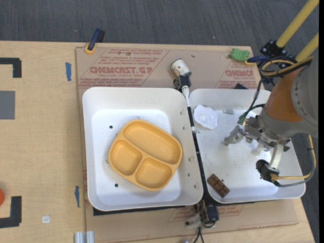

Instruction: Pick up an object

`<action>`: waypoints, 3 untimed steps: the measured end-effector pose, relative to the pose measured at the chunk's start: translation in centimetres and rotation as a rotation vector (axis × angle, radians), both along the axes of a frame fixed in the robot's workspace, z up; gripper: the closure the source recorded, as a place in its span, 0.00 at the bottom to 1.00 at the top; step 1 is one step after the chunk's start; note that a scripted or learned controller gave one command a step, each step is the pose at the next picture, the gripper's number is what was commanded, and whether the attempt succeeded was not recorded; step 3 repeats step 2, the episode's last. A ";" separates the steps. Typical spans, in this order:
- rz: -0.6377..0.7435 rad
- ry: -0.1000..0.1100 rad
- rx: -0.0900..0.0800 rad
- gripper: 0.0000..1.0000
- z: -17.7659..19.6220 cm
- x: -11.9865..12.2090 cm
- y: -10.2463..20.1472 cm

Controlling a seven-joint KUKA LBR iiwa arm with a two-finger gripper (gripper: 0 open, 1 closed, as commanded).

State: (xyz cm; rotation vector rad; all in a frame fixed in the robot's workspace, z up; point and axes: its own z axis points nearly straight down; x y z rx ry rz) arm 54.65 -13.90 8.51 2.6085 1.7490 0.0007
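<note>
Two shallow white bins sit side by side on a cardboard sheet (126, 65) printed with red lettering, which lies on a pale wooden bench (35, 135). The left bin (96, 151) fills the middle of the frame and holds a yellow divided plate (146, 154) with three compartments, lying flat and turned at an angle, roughly centred on the bin floor. The right bin (228, 161) holds three loose things: a crumpled white piece (206, 117) in its upper left corner, close to the wall shared with the left bin; a small brown chocolate-like bar (218, 185) near its lower left edge, lying tilted; and a small grey bit (229, 111) just right of the white piece, too small to identify. The grey arm (304, 100) with its orange band (281, 105) reaches in from the right side of the frame, and the gripper (234, 138) hangs over the middle of the right bin, well apart from both the white piece and the brown bar. From this angle it cannot be told whether the jaws are open or closed, and nothing can be seen between them. Above the bins, near the top of the cardboard, a small white and black fitting (179, 69) sits at the bins' junction, and a green object (239, 54) lies at the cardboard's upper right corner
</note>
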 end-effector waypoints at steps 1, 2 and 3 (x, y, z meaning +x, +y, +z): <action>0.266 0.000 -0.001 0.00 0.0 5.0 -2.8; 0.117 0.004 0.001 0.00 0.0 12.0 1.3; 0.117 0.004 0.001 0.00 0.0 12.0 1.3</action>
